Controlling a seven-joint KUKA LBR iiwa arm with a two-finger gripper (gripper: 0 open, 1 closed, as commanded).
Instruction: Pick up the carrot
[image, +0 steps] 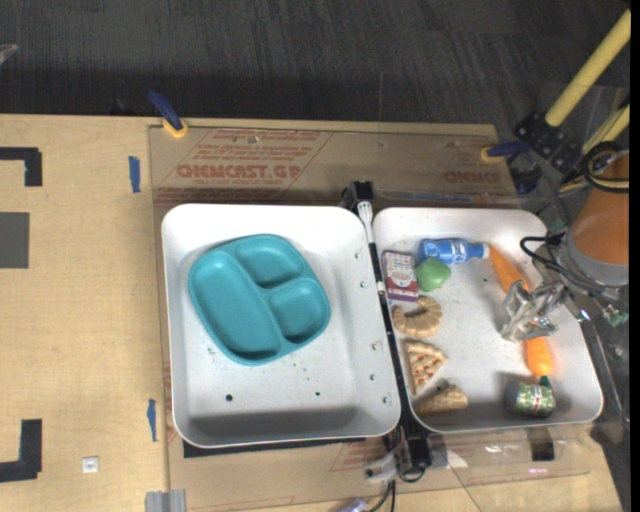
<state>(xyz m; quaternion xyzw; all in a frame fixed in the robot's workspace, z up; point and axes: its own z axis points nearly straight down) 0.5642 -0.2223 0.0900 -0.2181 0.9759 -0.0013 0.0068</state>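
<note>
The carrot (503, 267) is a thin orange stick lying at a slant in the right bin (470, 222), near its back right corner. My gripper (524, 313) hangs just in front of the carrot's lower end, low over the bin floor. It looks open, with nothing between its fingers. The arm's orange band (604, 226) rises at the right edge.
A short orange piece (539, 355) and a green can (535, 398) lie just in front of the gripper. A blue bottle (452, 250), a green ball (433, 273), a red box (399, 276) and pastries (418, 318) fill the bin's left half. The left bin (190, 400) holds a teal divided plate (228, 322).
</note>
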